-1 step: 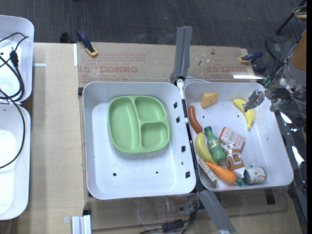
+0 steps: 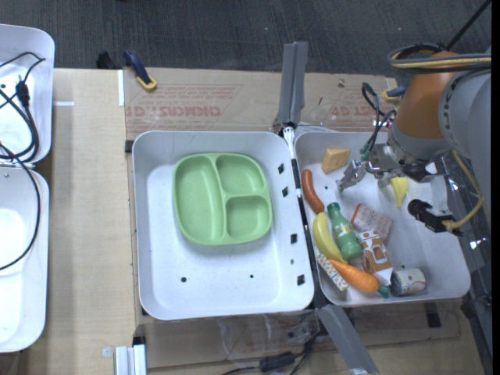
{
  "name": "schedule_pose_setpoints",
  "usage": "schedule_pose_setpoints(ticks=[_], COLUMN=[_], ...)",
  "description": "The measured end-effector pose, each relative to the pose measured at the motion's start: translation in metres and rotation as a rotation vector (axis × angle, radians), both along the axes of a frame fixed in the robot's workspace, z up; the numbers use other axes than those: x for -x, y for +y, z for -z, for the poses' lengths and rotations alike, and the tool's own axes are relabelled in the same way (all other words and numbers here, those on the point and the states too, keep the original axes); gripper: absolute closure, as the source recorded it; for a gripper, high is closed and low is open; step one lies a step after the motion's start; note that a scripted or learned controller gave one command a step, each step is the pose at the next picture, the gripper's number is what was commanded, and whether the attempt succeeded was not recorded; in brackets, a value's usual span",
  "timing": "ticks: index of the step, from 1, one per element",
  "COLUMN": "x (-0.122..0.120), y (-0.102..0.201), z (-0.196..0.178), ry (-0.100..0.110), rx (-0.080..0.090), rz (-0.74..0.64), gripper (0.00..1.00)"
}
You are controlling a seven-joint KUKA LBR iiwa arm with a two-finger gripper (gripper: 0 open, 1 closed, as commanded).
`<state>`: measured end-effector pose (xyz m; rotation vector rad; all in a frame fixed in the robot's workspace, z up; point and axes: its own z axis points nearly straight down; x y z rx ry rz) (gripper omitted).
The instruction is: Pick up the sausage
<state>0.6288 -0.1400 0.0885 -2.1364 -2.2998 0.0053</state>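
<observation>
The sausage (image 2: 312, 191) is a reddish-orange link lying along the left wall of the right bin (image 2: 437, 291), just above the banana (image 2: 324, 237). My gripper (image 2: 353, 175) hangs over the upper middle of that bin, to the right of the sausage and just below a yellow cheese wedge (image 2: 336, 159). It is open, with nothing between its fingers. A gap of bare bin floor separates it from the sausage.
The right bin also holds a green bottle (image 2: 344, 231), a carrot (image 2: 355, 276), a can (image 2: 408, 280), snack packets (image 2: 372, 223) and a small yellow piece (image 2: 400, 191). The left bin (image 2: 156, 287) bears a green divided plate (image 2: 223, 198). A metal divider (image 2: 293, 84) stands between the bins.
</observation>
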Motion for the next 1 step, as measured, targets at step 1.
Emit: schedule_pose_setpoints(ticks=[1], x=[0.0039], y=[0.0416], z=[0.0010], ry=[0.004], rx=[0.000], rz=[0.153], gripper=[0.00])
